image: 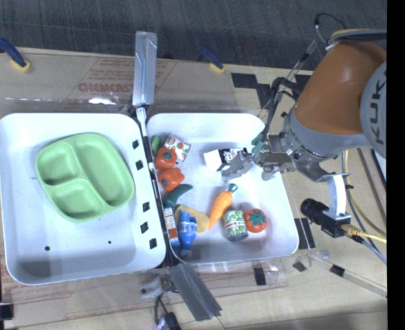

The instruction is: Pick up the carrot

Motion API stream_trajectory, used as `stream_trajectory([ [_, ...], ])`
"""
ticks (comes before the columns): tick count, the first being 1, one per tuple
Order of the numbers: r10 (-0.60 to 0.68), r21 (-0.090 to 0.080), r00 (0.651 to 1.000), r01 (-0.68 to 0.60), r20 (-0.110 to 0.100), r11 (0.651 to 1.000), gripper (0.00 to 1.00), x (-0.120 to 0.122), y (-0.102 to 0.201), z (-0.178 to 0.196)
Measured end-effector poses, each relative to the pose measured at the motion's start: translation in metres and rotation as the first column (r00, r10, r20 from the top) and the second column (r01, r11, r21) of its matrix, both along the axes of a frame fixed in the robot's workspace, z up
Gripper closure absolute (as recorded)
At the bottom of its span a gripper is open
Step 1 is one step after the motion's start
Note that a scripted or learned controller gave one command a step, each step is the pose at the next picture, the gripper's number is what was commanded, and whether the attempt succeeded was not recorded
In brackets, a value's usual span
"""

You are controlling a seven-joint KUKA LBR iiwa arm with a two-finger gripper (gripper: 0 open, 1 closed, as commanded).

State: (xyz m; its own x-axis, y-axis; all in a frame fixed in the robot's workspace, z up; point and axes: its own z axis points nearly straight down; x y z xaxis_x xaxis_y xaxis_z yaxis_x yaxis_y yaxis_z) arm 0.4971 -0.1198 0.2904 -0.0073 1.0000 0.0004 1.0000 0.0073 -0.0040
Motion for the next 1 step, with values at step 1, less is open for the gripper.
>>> stream_trajectory([
  [1, 0.061, 0.002, 0.998, -0.061, -0.004, 0.998, 0.0, 0.0109, -0.059, -0.1537],
])
